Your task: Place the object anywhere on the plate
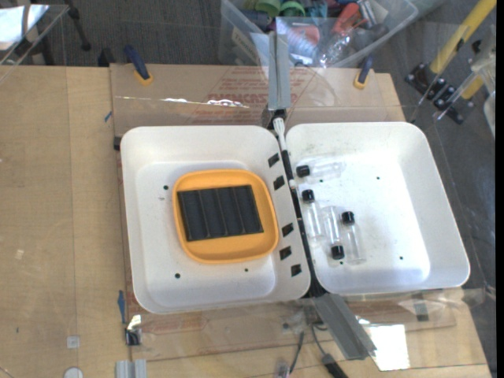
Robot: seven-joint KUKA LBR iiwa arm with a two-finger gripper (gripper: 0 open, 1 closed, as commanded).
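**Vials in the right bin, plate in the left**

Nearest, two clear black-capped vials (347, 218) lie in the right bin (413, 211) near its left edge. Two more vials (304, 169) sit farther along that edge. The orange plate (228, 252), with its black ribbed insert (219, 213), sits mid left bin (150, 239). Whether my gripper is wide or narrow, I cannot tell.

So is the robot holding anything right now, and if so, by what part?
Nothing is seen being held. The clear vials with black caps lie loose in the right bin, and the orange plate sits in the left bin.
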